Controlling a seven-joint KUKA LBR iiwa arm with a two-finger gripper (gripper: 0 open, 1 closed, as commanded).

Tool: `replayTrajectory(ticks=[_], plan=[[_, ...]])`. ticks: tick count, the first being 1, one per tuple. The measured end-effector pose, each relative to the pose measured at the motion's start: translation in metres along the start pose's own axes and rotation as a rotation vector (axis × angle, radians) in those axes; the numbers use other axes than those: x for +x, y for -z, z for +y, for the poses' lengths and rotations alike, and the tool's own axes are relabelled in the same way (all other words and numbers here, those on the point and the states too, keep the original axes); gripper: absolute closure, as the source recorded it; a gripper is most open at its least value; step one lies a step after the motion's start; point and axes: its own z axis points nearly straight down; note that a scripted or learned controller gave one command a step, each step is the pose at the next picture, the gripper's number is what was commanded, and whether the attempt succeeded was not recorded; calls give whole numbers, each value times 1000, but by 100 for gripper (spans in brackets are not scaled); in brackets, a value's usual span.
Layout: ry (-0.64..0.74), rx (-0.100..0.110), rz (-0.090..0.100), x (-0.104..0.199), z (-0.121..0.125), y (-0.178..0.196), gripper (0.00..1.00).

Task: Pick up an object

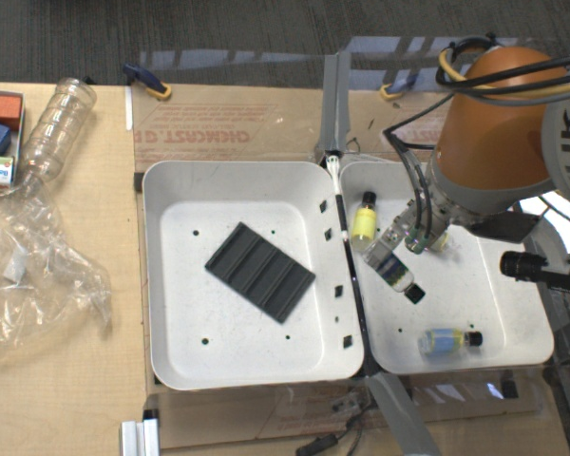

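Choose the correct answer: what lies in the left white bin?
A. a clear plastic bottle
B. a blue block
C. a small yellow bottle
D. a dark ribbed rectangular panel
D: the dark ribbed panel lies at a slant on the floor of the left bin, while the yellow bottle is in the right bin.

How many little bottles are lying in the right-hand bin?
2 that I can see: a yellow bottle near the bin's left wall, and a blue bottle near its front edge. The arm may hide others.
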Motion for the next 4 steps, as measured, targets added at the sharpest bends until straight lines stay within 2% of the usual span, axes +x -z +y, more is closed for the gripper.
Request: replayTrajectory(ticks=[1, 2, 3, 4], plan=[[0, 1, -1, -1, 0, 8, 100], [185, -1, -1, 62, 89, -5, 100], [228, -1, -2, 128, 142, -5, 100], [305, -3, -3, 147, 95, 148, 100]])
